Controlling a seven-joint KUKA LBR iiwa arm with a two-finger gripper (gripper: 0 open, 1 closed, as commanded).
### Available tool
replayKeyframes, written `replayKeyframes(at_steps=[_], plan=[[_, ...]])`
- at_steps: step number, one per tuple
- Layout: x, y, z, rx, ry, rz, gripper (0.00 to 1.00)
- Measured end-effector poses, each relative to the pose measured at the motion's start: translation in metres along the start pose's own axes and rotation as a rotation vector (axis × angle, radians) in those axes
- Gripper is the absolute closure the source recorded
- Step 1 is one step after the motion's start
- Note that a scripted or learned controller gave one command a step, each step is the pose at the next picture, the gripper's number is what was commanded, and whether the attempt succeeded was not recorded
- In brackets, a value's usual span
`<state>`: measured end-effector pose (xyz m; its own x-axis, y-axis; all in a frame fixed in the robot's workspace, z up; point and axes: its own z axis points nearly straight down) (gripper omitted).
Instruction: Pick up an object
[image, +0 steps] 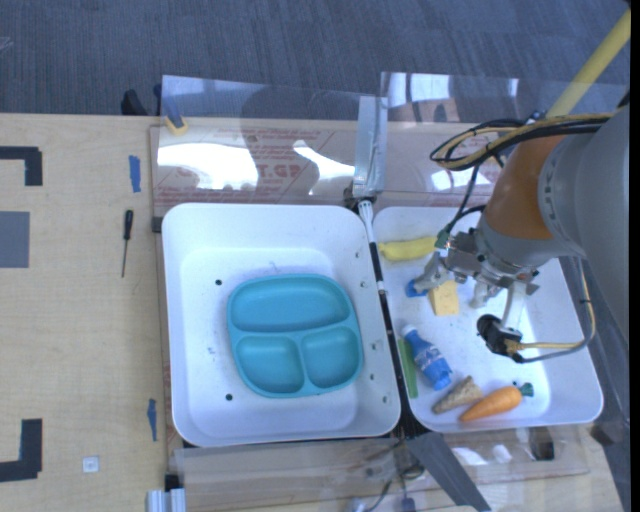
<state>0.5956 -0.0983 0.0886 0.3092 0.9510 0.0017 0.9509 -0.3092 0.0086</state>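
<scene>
My gripper (457, 284) hangs over the upper middle of the right bin (560, 300), its fingers spread apart and open. A small yellow block (445, 300) lies on the bin floor just below and between the fingertips; nothing is lifted. A small blue piece (413, 289) lies by the left finger, and a yellow banana (405, 248) rests near the bin's top left corner. Lower in the bin are a blue bottle (431, 361), a green stick (408, 366), a brown wedge (455, 394) and an orange carrot (492, 402).
The left bin (190, 300) holds a teal divided plate (295, 332). A metal divider (366, 150) stands behind the bins' shared wall. Black and yellow cables (505, 338) trail from the wrist over the right bin. A screwdriver (126, 240) lies on the bench at the left.
</scene>
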Motion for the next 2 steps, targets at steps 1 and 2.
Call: replayKeyframes(at_steps=[1, 2], plan=[[-0.006, -0.020, 0.001, 0.004, 0.001, -0.080, 0.00], [-0.006, -0.019, -0.011, -0.001, 0.001, -0.079, 1.00]])
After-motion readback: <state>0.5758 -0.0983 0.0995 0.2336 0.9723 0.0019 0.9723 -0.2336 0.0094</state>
